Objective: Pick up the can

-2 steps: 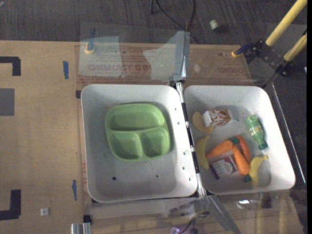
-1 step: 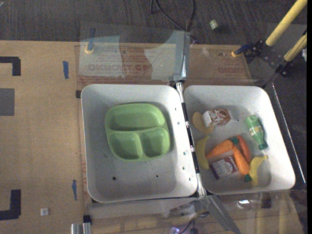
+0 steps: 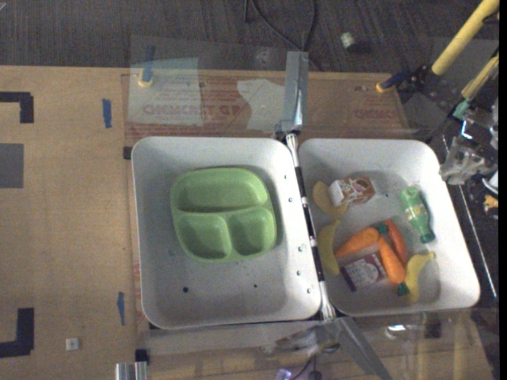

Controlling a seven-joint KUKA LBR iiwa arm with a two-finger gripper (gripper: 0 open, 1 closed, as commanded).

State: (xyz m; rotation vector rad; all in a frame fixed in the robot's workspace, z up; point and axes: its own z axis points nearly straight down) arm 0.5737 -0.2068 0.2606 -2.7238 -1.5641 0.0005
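bench bins (image 3: 150,212): tray (image 3: 224,214), can (image 3: 364,272)

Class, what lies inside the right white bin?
Right white bin: two small cans, orange carrots, yellow bananas, green bottle. Whatever lies beneath them is hidden.

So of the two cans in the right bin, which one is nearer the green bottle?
The can at the bin's far side, lying beside the yellow banana. The other can lies nearer the camera, beyond the carrots from the green bottle.

Pincer (image 3: 461,163) at view's right edge
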